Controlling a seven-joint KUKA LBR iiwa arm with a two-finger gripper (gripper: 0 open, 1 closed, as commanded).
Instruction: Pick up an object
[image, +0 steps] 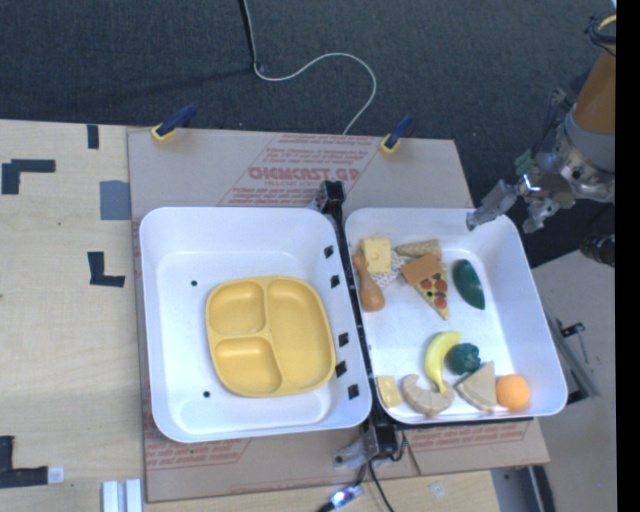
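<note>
- The gripper (497, 207) hangs over the far right corner of the right bin (535, 300), just at its rim, with nothing between its fingers; whether they are spread or closed I cannot tell at this size.
- The things to pick from all lie in the right bin. Along its far edge: a yellow cheese block (376, 254), a brown sausage-like piece (369, 289) against the wall shared with the left bin, a pizza slice (429, 279), and a dark green piece (468, 283) nearest the gripper.
- Along the near edge: a banana (439, 356) touching a dark green round piece (463, 357), pale bread-like pieces (427, 396), and an orange ball (513, 392) in the near right corner.
- The left bin (165, 300) carries a yellow divided plate (270, 335).
- Judged from this, the step in hand is the approach, and no object has been lifted yet.
- To do it well, I would choose the dark green piece by the far right corner: it lies apart from its neighbours and close to the gripper, so the fingers can straddle it without knocking anything.
- The near-edge cluster is a poorer choice; the pieces touch, and a finger would likely land on two at once.
- Come straight down, centred, with the fingers across the narrow width of the piece, keeping away from the bin wall.
- Red print on the brown board (290, 170) under the bins reads roughly "CHEMCAST GP"; the smaller lines around it are too fine to read.
</note>
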